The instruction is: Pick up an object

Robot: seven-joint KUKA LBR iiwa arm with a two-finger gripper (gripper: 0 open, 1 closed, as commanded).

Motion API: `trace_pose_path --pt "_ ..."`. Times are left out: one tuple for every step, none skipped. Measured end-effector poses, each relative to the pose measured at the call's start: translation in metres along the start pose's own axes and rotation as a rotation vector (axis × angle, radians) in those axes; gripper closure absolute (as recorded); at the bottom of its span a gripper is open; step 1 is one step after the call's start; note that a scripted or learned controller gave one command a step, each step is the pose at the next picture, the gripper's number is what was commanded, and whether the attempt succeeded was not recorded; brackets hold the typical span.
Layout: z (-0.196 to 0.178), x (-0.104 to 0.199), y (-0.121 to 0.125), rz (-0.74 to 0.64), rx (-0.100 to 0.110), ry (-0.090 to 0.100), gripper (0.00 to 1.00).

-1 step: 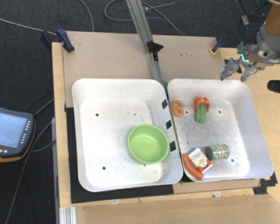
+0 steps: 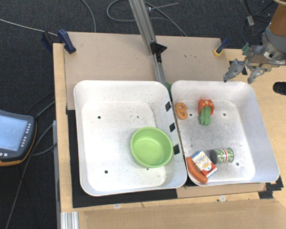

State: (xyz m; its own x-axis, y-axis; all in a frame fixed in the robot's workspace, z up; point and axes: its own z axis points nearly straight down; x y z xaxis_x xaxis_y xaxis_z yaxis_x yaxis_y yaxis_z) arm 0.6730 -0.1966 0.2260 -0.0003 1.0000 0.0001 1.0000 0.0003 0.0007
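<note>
Hovering above the right bin's [image 2: 257,109] far rim, the gripper [image 2: 241,73] had its fingers spread and empty. The nearest object, a carrot toy [image 2: 206,111], lay below-left, long axis running near-to-far.

No readable text anywhere. The small white, blue and orange carton [image 2: 203,160] in the right white plastic bin [image 2: 257,128] has printed graphics, too small and blurred to read. The green-labelled can with a dark end [image 2: 221,155] lying just beside it shows label print, also illegible. The grey handheld pendant with an orange edge [image 2: 8,136] at far left has a lit pale screen, its contents not legible. No numbers, brands or signs can be made out.
</note>
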Motion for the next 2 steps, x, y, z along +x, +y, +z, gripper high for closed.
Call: trace_pose_path --pt "0.049 0.0 -0.01 0.0 0.004 0.001 0.0" --pt "0.093 -0.006 -0.01 0.0 0.004 0.001 0.0"
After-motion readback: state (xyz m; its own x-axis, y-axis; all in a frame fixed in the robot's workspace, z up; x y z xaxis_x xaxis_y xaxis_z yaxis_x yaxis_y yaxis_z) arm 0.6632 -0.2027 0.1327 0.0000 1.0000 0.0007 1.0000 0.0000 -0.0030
